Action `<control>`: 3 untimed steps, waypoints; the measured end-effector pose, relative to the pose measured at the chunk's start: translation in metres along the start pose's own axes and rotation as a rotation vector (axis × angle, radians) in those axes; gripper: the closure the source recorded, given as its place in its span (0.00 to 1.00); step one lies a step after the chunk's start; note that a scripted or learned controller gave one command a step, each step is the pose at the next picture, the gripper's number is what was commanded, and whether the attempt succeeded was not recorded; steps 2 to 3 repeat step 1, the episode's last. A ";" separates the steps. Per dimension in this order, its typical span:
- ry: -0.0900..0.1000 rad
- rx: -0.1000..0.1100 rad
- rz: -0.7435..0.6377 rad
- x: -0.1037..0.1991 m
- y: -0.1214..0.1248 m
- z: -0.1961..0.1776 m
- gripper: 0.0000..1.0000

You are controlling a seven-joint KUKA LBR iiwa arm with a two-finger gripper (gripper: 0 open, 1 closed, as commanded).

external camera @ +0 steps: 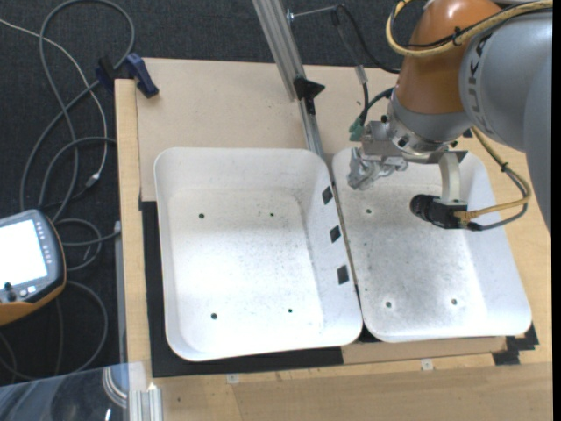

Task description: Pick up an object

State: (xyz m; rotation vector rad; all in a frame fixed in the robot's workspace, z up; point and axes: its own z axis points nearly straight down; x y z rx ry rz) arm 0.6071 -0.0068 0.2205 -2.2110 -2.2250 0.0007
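At the nine o'clock edge a handheld control unit [26, 266] with a lit screen lies on the dark floor [61, 77] among loose grey cables [66, 160]. Toward eleven o'clock a blue clamp [140, 74] grips the corner of the pale wooden worktop [219, 103]. Left of centre sits the left bin [241, 253], white and speckled with dark flecks. From twelve o'clock a slanted metal rail [282, 51] runs down to the seam between the bins, where small black tabs [335, 233] are stuck. Toward three o'clock lies the right bin [438, 270]; no loose object can be made out in either bin. The tool [361, 172] hangs over that bin's upper-left corner, too blurred to tell its state. Behind it rises the grey arm [517, 68] with its orange band [447, 20], and a black cylinder [436, 210] on a cable lies just below.
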 end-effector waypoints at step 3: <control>-0.001 -0.005 0.000 0.045 -0.001 -0.008 1.00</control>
